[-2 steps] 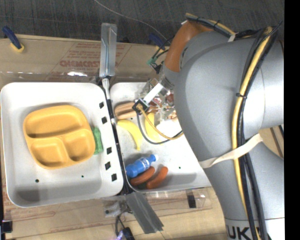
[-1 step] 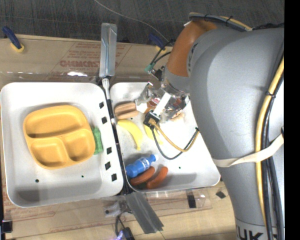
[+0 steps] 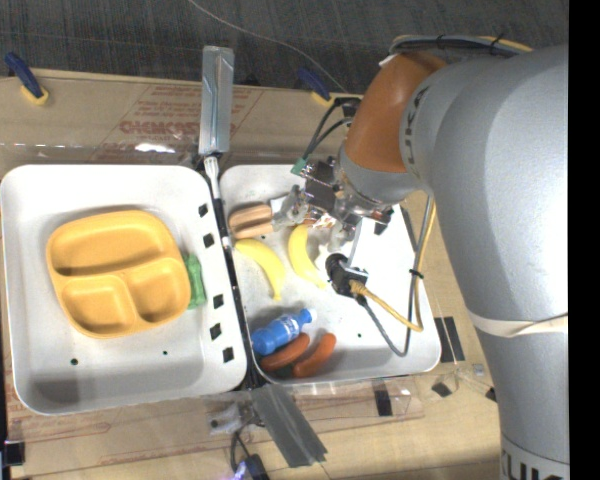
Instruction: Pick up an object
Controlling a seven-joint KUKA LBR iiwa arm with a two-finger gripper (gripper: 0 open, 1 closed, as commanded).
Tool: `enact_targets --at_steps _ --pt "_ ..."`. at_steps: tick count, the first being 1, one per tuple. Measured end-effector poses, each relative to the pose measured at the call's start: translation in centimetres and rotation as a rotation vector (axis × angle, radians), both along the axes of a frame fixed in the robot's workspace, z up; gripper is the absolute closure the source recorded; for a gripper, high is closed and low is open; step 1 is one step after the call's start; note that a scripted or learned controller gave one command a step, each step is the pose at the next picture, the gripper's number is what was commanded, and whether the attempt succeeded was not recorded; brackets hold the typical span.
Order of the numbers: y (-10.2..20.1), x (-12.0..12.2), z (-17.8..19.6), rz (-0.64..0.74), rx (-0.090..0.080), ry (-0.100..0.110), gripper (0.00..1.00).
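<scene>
The claw (image 3: 315, 218) hangs low in the right bin (image 3: 420, 353), over a banana (image 3: 302, 253); I cannot tell its grip.

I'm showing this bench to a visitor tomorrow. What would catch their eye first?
The huge grey arm with its orange band fills the right side, reaching down into the right white bin. Next, the big yellow divided plastic tray in the left white bin, then two yellow bananas under the wrist.
</scene>
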State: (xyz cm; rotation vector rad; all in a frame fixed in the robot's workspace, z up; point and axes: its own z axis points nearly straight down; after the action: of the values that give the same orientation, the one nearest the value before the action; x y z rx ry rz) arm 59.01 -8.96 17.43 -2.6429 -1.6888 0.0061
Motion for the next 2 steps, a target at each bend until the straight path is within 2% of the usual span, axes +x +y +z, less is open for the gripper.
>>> enact_targets --at_steps 1,2 --pt "-4.3 0.9 -8.3 -0.09 -0.002 -0.002 0.0" --pt "-1.4 1.0 -8.3 -0.442 -0.003 -0.003 0.0"
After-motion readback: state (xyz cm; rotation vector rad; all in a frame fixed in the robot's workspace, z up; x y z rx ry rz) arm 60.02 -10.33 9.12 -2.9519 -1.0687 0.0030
